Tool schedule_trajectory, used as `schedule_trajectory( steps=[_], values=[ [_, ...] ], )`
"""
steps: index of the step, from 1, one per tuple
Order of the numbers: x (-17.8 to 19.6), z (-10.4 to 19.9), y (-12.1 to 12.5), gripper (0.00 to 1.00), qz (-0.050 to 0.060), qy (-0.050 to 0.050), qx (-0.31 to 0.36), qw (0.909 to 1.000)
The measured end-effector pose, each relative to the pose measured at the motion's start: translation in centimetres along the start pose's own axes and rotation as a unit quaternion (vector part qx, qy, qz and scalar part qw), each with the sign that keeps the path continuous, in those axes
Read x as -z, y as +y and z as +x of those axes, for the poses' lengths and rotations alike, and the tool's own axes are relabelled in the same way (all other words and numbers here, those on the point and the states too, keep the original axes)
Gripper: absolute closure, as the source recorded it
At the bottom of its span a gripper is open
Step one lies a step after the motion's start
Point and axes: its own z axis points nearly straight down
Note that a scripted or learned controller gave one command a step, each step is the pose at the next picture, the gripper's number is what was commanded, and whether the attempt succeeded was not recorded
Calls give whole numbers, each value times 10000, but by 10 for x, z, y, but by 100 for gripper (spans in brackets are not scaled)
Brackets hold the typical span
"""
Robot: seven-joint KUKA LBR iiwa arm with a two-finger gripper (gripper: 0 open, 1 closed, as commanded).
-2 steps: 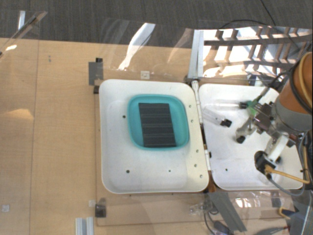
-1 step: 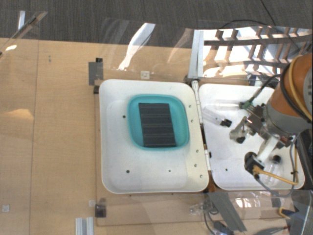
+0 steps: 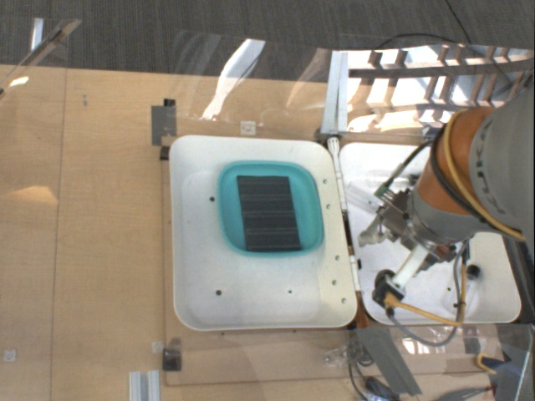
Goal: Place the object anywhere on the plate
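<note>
- The bench (image 3: 84, 249) is pale wood with patches of glare from clear sheeting. Dark carpet (image 3: 209, 11) runs along the far side, so the bins stand out cleanly.
- The arm (image 3: 493, 165) reaches in from the right and hangs over the right bin (image 3: 493, 299). I judge it is parked there to leave the other bin unobstructed.
- The left bin (image 3: 251, 295) touches the right bin along their shared edge and holds the plate.
- The teal plate (image 3: 230, 207) sits flat in the far half of the left bin, well apart from the arm.
- The dark ribbed slab (image 3: 269, 213) lies flat inside the plate's rim, roughly centred. I take it for the task's object, though from this height it could be part of the plate. If it is the object, the placing looks done.
- The gripper (image 3: 391, 222) is low over the right bin's near-left part, tucked under the wrist. I cannot tell whether it is open or closed, and I see nothing held in it.
</note>
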Motion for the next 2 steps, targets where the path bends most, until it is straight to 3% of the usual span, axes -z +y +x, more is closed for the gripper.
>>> schedule_trajectory(
  steps=[1,2],
  values=[
    [-79,-53,42,0,5,-3,493,9988],
    [-15,-81,80,0,-20,2,1015,9948]
  ],
)
